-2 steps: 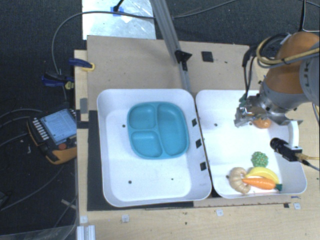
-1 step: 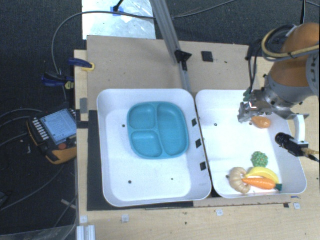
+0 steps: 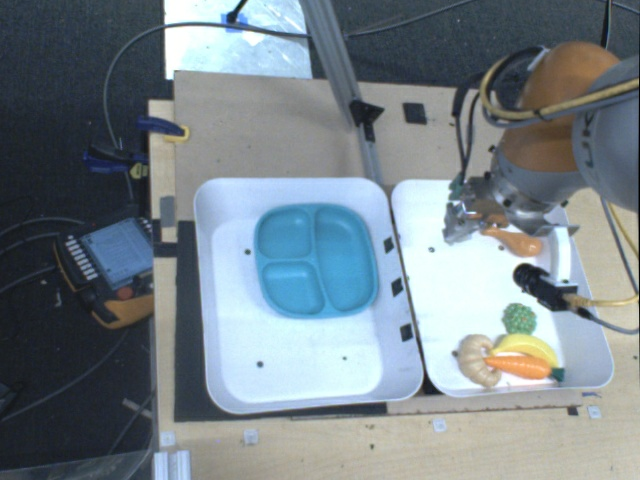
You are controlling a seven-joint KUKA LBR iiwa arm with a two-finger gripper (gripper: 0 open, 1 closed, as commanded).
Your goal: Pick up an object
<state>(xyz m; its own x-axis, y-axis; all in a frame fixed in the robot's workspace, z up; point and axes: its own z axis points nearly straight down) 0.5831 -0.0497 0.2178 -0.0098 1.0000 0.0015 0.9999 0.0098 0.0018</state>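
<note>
Left white bin (image 3: 230,368) carrying blue three-compartment plastic plate (image 3: 316,260). Gripper (image 3: 462,218) hanging over right white bin (image 3: 432,308), upper part; grip state: cannot tell. Orange toy piece (image 3: 515,239) lying just beside gripper. Green broccoli (image 3: 519,318), yellow banana (image 3: 528,347), orange carrot (image 3: 520,366), tan toy piece (image 3: 478,358) sitting clustered at bin's lower right.

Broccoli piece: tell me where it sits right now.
The broccoli piece lies in the right bin, toward its near right corner, just above the banana and carrot and below the gripper.
</note>
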